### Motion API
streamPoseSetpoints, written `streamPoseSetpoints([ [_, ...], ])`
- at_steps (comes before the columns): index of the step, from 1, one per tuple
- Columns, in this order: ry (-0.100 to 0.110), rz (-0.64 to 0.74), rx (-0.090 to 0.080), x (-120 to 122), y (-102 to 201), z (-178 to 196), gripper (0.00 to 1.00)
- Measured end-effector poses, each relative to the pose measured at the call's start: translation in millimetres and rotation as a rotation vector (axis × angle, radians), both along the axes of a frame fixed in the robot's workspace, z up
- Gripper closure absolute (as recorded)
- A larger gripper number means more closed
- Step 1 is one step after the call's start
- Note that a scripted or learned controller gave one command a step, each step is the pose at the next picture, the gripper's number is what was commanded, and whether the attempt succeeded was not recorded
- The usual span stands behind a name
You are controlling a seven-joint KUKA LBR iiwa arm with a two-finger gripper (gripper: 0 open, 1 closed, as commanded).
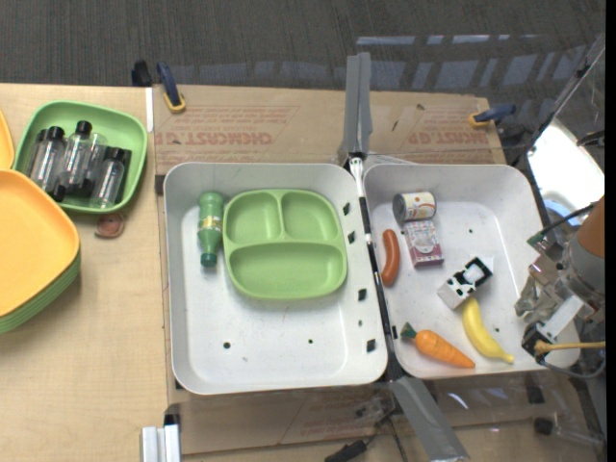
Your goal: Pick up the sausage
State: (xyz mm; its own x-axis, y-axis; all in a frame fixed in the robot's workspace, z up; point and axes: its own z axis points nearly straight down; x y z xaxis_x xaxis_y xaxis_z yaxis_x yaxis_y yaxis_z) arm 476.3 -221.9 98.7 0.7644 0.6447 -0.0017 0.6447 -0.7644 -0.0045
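Beside right bin's (500, 176) wall: sausage (390, 257)

Grey arm (568, 292) w/ orange band

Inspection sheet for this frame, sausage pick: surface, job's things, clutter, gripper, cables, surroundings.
Surface: two white bins side by side, left bin, right bin.
Job's things: sausage lies at the right bin's left wall, untouched.
Clutter: can, pink box, cow-print box, banana, carrot; left bin holds green divided plate and green bottle.
Gripper: gripper at right edge, far from sausage; finger state unclear.
Cables: nothing seen.
Surroundings: green tray of bottles, yellow plates.
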Motion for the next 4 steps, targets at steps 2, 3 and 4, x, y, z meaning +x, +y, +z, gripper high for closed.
streamPoseSetpoints([
  [2, 0.0, -0.103, -0.003, 67, 19, 54, 1.0],
  [3, 0.004, -0.36, 0.001, 64, 3, -9, 1.0],
  [4, 0.001, -0.497, -0.004, 69, 0, 42, 1.0],
])
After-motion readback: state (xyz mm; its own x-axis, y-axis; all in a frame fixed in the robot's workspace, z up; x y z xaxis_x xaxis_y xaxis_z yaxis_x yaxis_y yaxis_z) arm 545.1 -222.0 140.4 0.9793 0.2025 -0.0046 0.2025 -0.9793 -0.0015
